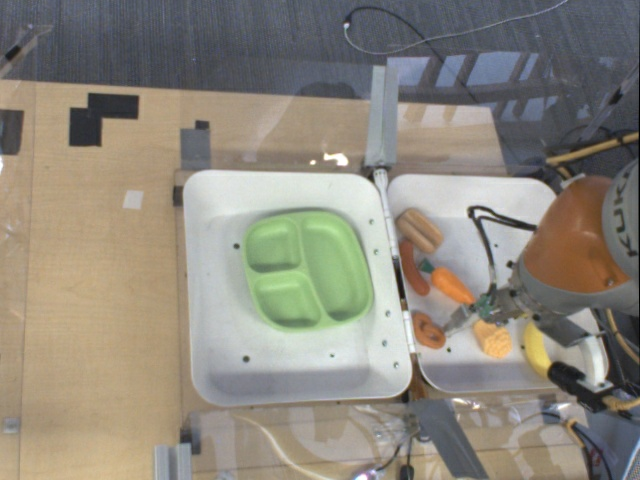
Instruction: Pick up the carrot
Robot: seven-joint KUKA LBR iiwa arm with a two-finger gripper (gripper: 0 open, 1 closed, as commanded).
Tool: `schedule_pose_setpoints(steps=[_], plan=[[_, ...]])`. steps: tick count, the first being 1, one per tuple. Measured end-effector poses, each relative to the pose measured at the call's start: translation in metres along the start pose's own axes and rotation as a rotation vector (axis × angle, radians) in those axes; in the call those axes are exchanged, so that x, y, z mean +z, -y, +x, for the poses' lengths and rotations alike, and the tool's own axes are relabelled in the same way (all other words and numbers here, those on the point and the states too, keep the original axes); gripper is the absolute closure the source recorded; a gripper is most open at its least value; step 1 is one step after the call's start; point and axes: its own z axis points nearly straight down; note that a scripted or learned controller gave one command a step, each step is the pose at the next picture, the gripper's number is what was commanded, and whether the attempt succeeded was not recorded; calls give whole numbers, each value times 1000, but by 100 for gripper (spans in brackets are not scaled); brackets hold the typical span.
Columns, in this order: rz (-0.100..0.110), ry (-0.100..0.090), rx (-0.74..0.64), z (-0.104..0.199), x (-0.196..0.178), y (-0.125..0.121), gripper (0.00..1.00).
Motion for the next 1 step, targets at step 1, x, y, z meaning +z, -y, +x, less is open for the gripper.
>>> schedule_pose_setpoints(steps=[1], plan=[[-8, 1, -1, 0, -12, -4, 100]])
